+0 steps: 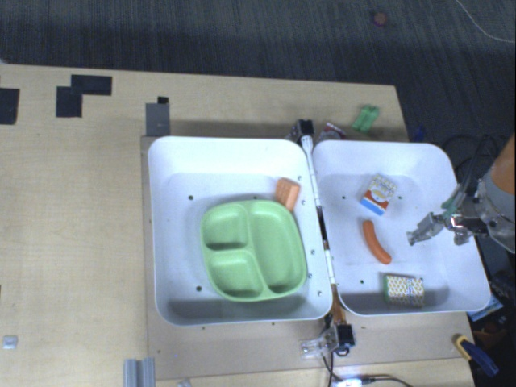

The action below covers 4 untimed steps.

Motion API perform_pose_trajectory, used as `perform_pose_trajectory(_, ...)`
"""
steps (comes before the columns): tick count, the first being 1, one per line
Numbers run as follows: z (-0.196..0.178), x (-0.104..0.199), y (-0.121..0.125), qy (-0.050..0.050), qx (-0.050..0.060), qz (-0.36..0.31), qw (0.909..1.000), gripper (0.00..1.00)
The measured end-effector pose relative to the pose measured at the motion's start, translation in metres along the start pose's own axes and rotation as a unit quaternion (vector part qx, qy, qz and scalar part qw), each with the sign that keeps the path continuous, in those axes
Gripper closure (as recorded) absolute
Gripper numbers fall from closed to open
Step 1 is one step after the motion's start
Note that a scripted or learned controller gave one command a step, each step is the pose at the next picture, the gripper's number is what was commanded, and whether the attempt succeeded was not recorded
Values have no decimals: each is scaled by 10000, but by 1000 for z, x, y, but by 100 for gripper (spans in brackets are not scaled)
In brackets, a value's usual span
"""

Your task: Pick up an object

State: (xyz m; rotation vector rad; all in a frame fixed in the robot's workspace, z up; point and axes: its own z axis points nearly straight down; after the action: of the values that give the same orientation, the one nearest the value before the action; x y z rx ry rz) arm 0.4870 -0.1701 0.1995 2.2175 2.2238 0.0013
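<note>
Sausage (pixel 376 242) is lying in the middle of the right bin (pixel 427 161), just left of the gripper (pixel 421 234), which is hanging over the bin's right part with fingers spread, grasping nothing. Carton (pixel 377 193) is lying above, sponge (pixel 404 288) below. In the left bin (pixel 173 216) a green tray (pixel 252 248) is sitting, an orange block (pixel 287 192) touching its upper edge.

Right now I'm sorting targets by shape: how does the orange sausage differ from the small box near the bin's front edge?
The sausage is orange, long and rounded; the box is blocky with a speckled greenish print. The sausage lies slantwise mid-bin, nearer the gripper; the box sits by the front wall. Both rest loose in the right bin.
</note>
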Motion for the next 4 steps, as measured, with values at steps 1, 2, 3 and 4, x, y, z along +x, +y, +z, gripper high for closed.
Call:
perform_pose_trajectory(1, 110, 39, 1, -3, -21, -4, 10000, 0)
perform_pose_trajectory(2, 99, 39, 3, -6, -46, -5, 10000, 100)
perform_pose_trajectory(3, 99, 39, 3, -5, -44, -4, 10000, 0)
perform_pose_trajectory(4, 113, 49, 47, -2, -27, -6, 10000, 0)
